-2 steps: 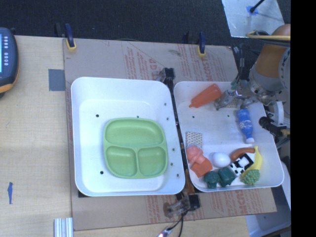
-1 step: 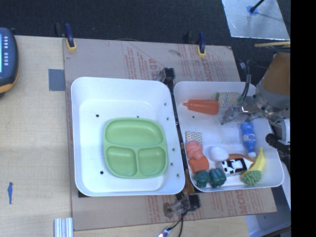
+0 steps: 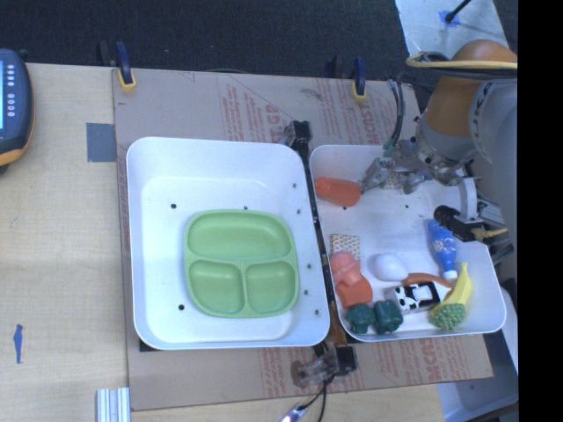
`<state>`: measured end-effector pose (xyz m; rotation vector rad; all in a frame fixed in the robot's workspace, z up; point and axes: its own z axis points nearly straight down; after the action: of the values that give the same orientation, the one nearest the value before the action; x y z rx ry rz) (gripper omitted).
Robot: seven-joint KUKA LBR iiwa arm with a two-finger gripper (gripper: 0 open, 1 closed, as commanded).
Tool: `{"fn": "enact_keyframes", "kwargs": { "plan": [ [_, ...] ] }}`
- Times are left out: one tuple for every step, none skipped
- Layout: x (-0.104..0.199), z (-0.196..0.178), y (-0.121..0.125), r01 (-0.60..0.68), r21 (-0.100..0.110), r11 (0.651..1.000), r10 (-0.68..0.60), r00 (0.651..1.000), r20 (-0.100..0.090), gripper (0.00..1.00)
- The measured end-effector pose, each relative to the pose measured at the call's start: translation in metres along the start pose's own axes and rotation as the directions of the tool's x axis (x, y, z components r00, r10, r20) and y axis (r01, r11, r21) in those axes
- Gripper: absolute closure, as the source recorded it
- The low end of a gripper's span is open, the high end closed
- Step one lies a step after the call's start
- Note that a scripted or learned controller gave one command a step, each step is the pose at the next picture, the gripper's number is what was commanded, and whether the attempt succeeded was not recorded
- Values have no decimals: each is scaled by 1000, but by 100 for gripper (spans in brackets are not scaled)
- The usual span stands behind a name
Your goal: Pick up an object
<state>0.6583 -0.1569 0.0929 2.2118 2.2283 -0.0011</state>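
Camera view: reach-in step under way, with gripper (image 3: 393, 173) hanging at about 1 o'clock of the right bin (image 3: 493, 319), just right of an orange piece (image 3: 339, 191) lying at 11 o'clock, nothing visibly clamped; next calls for lowering squarely onto that piece or shifting toward the cluster at 6 o'clock — egg (image 3: 388, 265), banana (image 3: 461, 286), blue bottle (image 3: 442, 245). Cannot tell claw state, tips blurring into cabling; arm (image 3: 466, 104) cut off at right; left bin (image 3: 141, 236) carrying a green tray (image 3: 239, 263).
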Motion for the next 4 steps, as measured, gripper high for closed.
{"fn": "enact_keyframes", "kwargs": {
  "plan": [
    [-57, 1, -70, -8, 8, 1000, 8, 1000, -2, 0],
    [-36, -17, 1, 0, -4, 1000, 0, 1000, 0, 0],
    [-54, 2, -120, -6, 12, 1000, 6, 1000, -5, 0],
    [-54, 0, -41, 0, -4, 1000, 0, 1000, 0, 0]
  ]
}}
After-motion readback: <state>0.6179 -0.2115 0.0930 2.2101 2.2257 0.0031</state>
